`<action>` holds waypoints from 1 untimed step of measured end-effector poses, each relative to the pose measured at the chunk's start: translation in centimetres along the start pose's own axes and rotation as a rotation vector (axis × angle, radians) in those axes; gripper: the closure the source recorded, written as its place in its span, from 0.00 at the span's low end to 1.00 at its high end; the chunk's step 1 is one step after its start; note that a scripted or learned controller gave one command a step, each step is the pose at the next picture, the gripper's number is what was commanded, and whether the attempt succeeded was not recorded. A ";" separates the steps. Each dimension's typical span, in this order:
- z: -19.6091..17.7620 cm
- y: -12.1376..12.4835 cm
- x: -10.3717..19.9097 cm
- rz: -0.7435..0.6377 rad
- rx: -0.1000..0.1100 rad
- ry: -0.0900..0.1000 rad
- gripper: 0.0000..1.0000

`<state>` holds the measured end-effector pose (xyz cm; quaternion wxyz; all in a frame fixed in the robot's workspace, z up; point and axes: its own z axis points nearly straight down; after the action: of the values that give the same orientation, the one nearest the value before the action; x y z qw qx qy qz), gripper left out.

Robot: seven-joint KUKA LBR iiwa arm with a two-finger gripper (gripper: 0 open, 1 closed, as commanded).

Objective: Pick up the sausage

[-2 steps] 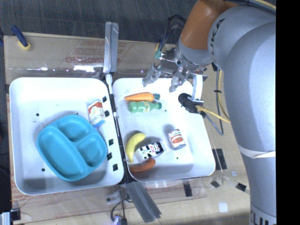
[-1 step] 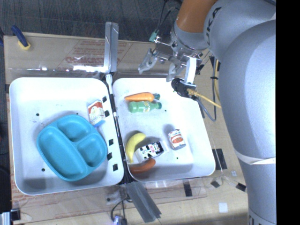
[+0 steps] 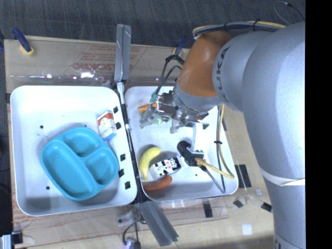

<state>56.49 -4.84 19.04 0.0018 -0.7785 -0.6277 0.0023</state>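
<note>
Camera view, sausage (image 3: 157, 184) apart from end effector (image 3: 155, 115)

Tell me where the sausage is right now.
In the camera view, the sausage lies in the right bin, at its lower left corner, just below the banana.

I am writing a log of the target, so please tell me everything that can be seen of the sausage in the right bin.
The sausage is short, rounded, reddish-brown and smooth, perhaps plastic. It lies flat on the floor of the right bin, by the near wall, at the end beside the other bin. The yellow banana and a black-and-white object lie against its far side and seem to hide part of it.
</note>
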 end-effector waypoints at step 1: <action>0.0 -6.2 -2.4 -0.049 -0.002 0.001 0.00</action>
<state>49.90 -5.85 19.11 0.0013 -0.7628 -0.6467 0.0014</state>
